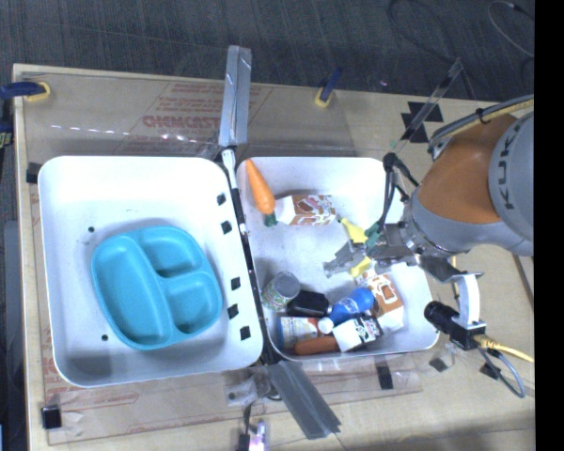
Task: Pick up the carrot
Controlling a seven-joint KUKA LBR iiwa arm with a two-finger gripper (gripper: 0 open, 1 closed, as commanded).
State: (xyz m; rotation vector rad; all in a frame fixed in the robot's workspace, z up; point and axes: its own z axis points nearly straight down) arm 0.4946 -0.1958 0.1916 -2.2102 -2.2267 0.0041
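The carrot (259,188), orange with a green stub at its lower end, lies in the right bin (305,169) at its far left corner, close to the divider. My gripper (346,256) hangs over the middle of that bin, well to the right of the carrot and nearer the front, above some yellow items (359,234). Nothing of the carrot is near it. The grey arm with its orange band (461,181) reaches in from the right.
A brown and white carton (307,209) lies just right of the carrot. A can (282,289), a black item (307,303), a blue bottle (354,303) and several packets crowd the right bin's front. The left bin (75,186) holds a blue divided plate (158,285).
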